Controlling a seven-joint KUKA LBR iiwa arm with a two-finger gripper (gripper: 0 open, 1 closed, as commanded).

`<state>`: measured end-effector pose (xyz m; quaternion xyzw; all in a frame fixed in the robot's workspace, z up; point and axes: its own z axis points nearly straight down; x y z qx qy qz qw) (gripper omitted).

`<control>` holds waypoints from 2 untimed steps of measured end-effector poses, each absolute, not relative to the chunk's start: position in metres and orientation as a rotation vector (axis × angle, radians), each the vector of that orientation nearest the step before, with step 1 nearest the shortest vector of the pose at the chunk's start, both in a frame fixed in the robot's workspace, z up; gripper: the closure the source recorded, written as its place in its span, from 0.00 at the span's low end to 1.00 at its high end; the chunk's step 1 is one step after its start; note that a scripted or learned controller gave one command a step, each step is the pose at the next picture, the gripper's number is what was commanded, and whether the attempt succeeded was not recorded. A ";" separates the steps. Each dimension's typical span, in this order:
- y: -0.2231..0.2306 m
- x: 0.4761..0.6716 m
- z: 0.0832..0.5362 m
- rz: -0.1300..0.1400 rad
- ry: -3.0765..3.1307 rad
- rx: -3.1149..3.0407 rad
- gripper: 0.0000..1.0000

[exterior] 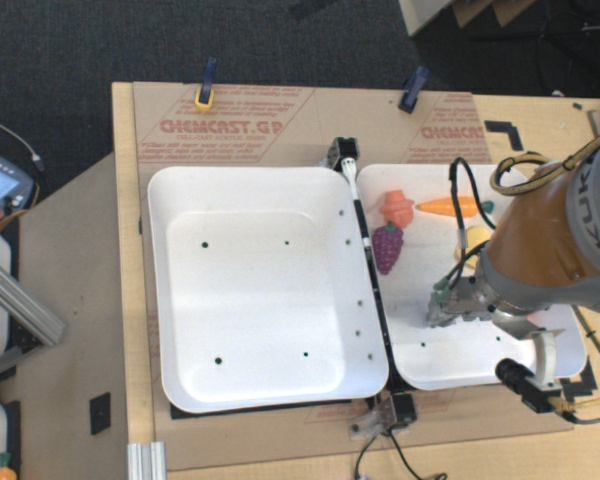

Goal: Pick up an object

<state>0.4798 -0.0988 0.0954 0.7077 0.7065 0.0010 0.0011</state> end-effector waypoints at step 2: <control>-0.060 0.589 0.237 0.006 2.210 2.218 1.00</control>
